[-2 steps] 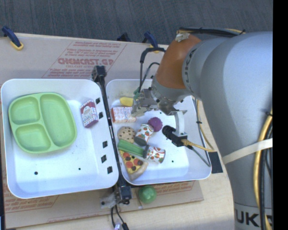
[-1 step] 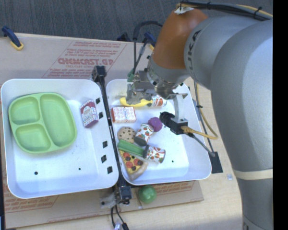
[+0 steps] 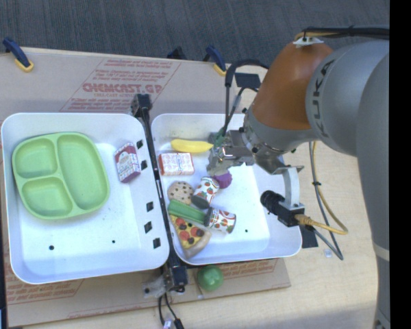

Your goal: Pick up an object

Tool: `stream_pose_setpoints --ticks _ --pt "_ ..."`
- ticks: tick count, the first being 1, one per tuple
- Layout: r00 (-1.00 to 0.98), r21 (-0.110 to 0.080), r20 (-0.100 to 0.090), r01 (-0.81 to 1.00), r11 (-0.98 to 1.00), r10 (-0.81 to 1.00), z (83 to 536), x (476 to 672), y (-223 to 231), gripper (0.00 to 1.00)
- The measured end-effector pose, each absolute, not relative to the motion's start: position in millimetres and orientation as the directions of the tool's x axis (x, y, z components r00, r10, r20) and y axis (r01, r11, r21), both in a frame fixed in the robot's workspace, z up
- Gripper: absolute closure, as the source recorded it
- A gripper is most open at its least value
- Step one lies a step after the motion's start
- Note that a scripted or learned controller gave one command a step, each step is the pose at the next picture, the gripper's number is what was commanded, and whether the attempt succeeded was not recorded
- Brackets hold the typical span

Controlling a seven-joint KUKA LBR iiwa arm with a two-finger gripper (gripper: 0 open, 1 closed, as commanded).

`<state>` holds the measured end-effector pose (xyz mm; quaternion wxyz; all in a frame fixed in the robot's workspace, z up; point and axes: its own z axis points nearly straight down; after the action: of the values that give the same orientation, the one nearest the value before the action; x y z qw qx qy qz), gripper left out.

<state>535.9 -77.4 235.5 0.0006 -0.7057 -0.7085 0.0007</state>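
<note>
The gripper (image 3: 221,157) hangs in the right bin (image 3: 257,242); a purple toy (image 3: 222,180) lies just below it. Whether it is clamped, I cannot tell.

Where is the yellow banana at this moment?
The banana lies in the right bin, near its far wall, just above the small red-and-white box and left of the gripper.

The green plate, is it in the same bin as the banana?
No, the green plate lies in the left bin, while the banana lies in the right bin.
</note>
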Motion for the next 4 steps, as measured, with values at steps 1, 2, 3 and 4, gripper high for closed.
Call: stream_pose_setpoints --ticks 1,2,3,4 --pt "-0.007 -0.002 -0.001 1.0 0.007 1.0 218.3 559.4 -48.8 1.0" --pt "-0.007 -0.005 -0.002 1.0 0.007 1.0 190.7 551.6 -96.7 1.0" --pt "-0.005 0.002 -0.001 1.0 0.005 1.0 296.3 641.6 -102.6 1.0" --pt "-0.005 -0.003 0.0 1.0 0.005 1.0 270.8 553.0 -82.7 1.0"
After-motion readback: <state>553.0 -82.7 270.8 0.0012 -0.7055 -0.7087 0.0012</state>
